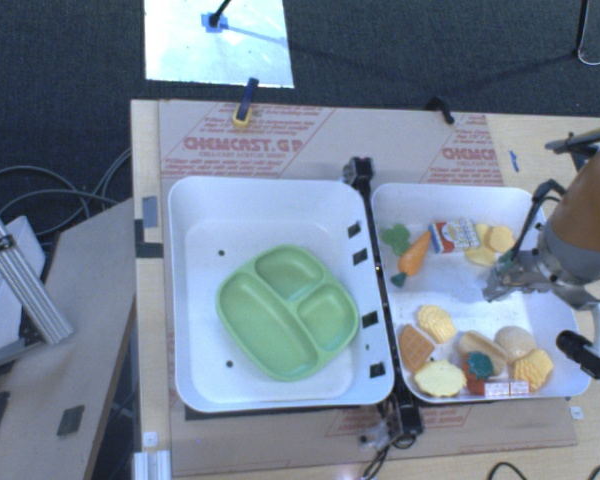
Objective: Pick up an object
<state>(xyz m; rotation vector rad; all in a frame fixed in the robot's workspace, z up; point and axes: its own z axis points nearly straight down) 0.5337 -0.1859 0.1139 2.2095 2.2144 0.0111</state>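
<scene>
Left bin (pixel 195 268): green divided plate (pixel 287 311) at centre. Right bin (pixel 540 323): arm in from 3 o'clock, gripper (pixel 502 278) low over bare floor mid-bin, nothing between its fingers; open or closed, can't tell. Toy food heap (pixel 475 353) at 6 o'clock, carrot (pixel 414 253) at 10 o'clock, small carton (pixel 454 235) at 12 o'clock.

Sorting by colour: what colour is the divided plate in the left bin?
Light green divided plate, clearest in the camera view.

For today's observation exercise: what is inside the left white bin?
Inside the left bin lies a green divided tray, its three compartments bare. Whatever lies beneath the tray is covered.
</scene>
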